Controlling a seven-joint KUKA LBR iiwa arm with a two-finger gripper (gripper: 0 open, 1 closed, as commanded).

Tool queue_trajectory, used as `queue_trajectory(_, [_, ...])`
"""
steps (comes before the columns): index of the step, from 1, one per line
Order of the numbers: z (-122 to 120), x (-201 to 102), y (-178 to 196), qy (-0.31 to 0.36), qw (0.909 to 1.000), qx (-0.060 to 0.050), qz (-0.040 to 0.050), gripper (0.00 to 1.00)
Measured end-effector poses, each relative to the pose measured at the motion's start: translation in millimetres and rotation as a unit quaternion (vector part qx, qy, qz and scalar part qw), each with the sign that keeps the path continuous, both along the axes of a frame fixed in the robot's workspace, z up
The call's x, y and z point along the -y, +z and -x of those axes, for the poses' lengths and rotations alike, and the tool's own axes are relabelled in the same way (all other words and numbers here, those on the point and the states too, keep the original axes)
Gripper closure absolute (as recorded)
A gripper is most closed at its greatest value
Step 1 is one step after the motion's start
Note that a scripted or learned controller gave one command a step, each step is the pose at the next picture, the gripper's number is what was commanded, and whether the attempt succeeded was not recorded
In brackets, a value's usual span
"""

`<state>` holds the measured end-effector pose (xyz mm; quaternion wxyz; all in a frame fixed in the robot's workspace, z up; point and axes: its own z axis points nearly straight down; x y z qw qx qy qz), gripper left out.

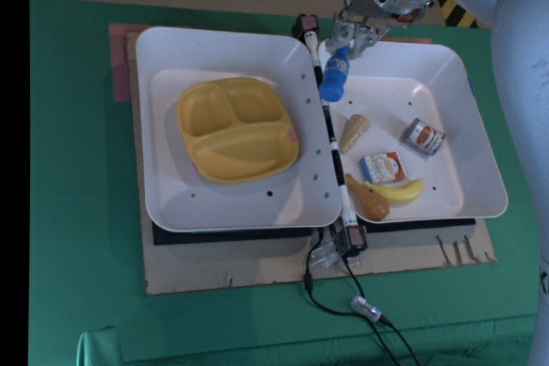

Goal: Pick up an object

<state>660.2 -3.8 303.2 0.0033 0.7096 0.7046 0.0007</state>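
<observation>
Gripper (350, 43) was positioned at the twelve o'clock end of the divide between the two bins, its fingers closed on the cap end of a blue bottle (334, 76). The bottle was blue plastic with a pale label band, hanging tilted, base toward seven o'clock, over the right bin's (467, 176) inner edge. Within that bin lay an ice cream cone (352, 132), a small can (423, 137), a carton (383, 167), a banana (395, 190) and a carrot (367, 199). The left bin (171, 201) held a yellow divided tray (237, 129).
</observation>
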Motion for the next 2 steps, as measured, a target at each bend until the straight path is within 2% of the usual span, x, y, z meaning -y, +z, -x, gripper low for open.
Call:
queue_trajectory(1, [22, -13, 42, 0.002, 1.0000, 0.004, -0.0021, 1.00])
queue_trajectory(2, [21, -13, 59, 0.000, 0.9999, 0.011, -0.0027, 1.00])
